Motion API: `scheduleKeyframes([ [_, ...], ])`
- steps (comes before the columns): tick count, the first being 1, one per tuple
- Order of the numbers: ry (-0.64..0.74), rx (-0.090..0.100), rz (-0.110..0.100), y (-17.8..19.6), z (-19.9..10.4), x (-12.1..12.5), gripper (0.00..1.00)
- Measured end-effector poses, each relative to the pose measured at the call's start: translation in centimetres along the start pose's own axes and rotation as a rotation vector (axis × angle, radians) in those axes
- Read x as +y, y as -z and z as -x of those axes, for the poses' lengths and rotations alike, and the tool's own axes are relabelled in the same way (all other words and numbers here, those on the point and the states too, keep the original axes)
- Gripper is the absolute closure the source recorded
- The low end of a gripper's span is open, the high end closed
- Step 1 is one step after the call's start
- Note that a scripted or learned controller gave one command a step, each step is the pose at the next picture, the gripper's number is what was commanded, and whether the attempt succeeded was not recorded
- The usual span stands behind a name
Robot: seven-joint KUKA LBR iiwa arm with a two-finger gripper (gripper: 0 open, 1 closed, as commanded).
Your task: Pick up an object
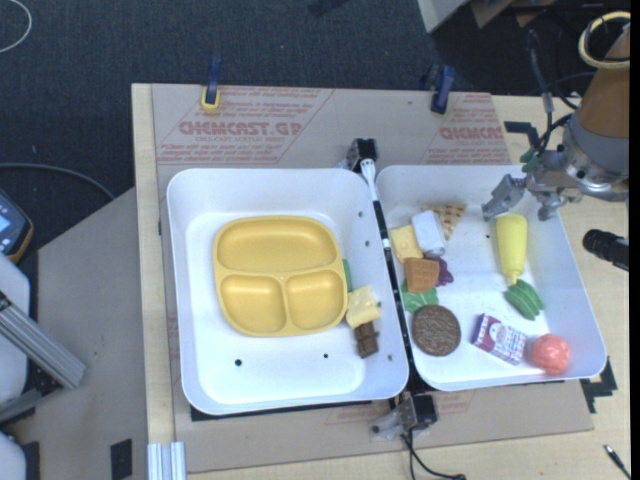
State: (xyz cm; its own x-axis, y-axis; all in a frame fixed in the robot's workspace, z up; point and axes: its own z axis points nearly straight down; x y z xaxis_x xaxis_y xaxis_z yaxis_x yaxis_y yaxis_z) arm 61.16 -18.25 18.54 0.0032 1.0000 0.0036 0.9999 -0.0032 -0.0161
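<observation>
Tomato (right bin), tool open above corn.

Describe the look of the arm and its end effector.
The arm enters from the right: a rounded orange band above a pale grey wrist ring. Below it sits the end effector, a compact grey metal piece with dark joints. A thin dark cable runs alongside it.

Bench: brown board surface printed with red lettering, carrying two shallow white bins set side by side, rims touching. Right bin lies directly below the gripper; left bin sits well away from the gripper on its far side. Two clamps, one yellow and one blue, sit on the bench's back edge beyond the bins.
</observation>
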Motion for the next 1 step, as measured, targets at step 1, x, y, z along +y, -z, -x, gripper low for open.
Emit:
scheduleKeyframes([
  [1, 0.003, -0.003, 0.015, 0.92, -0.05, 0.33, 0.00],
])
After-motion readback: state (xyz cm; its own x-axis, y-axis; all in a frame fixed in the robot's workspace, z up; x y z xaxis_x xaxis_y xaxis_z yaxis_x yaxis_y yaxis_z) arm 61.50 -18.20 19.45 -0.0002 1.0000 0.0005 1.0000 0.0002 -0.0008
